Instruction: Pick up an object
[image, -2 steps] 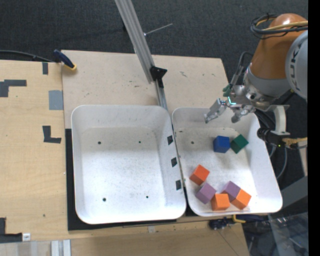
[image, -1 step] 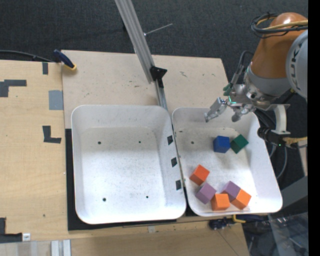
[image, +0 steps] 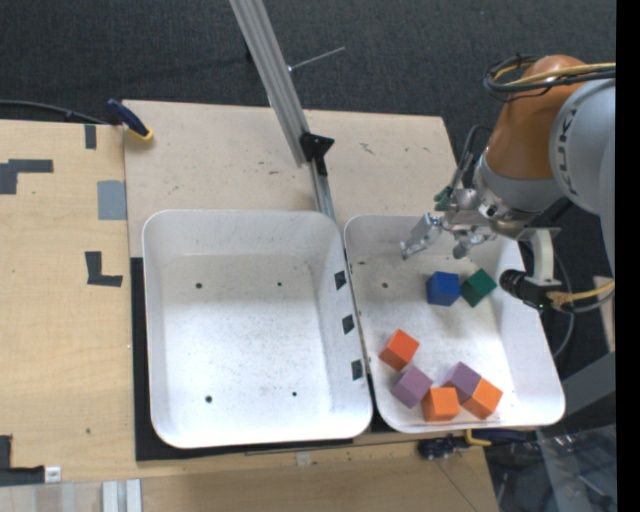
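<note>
The left bin (image: 240, 330) is passed over; in the right bin (image: 372, 240), an orange cube (image: 400, 349) and a purple-and-orange cluster (image: 445, 390) are seen near the front edge. The gripper (image: 440, 240) is held spread and empty near the back edge, above the touching blue cube (image: 443, 288) and green cube (image: 479, 287); a descent could nudge both cubes, so neither is caught.

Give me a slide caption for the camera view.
Gripper above the right bin, near blue and green cubes; left bin alongside.
</note>
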